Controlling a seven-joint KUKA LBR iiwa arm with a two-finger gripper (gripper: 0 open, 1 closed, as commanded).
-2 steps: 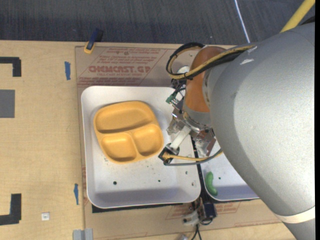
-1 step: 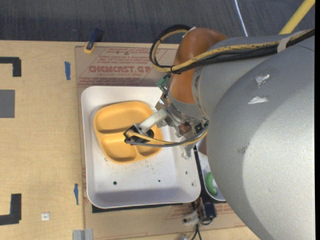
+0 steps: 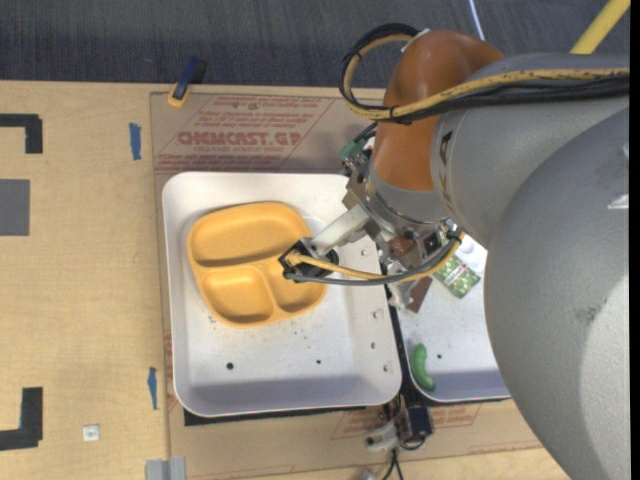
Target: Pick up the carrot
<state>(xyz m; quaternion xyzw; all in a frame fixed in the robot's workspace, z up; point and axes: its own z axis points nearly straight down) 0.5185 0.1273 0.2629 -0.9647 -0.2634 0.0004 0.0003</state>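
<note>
My gripper (image 3: 392, 260) hangs below the orange wrist band (image 3: 425, 118), over the seam between the two white bins. Cables and the wrist body cover it from above. The bulky grey arm (image 3: 560, 228) hides most of the right bin (image 3: 470, 383). A small green object (image 3: 421, 365) lies at the right bin's near left corner, below the gripper. A green and white piece (image 3: 458, 274) shows just right of the gripper.
The left bin (image 3: 200, 368) holds a yellow divided plate (image 3: 250, 260) in its far left part, touching a black cable end (image 3: 297, 264). A cardboard sheet (image 3: 240, 138) lies behind the bins. Blue tape marks (image 3: 135, 140) dot the bench.
</note>
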